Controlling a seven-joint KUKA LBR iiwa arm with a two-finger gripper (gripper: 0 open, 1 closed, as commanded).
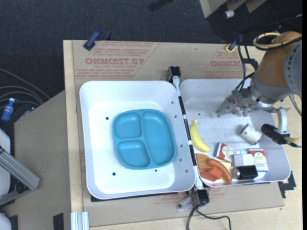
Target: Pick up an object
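You see the gripper [233, 105] hanging over the right bin [206, 92], its fingers spread, pinching nothing.

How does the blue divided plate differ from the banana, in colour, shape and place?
The blue divided plate is light blue; the banana is yellow. The plate is wide, with rounded corners and three compartments; the banana is slim and curved. The plate lies alone near the middle of the left bin; the banana lies in the right bin, close to the wall between the bins, with other items beside it. Both lie flat, apart from the claw.
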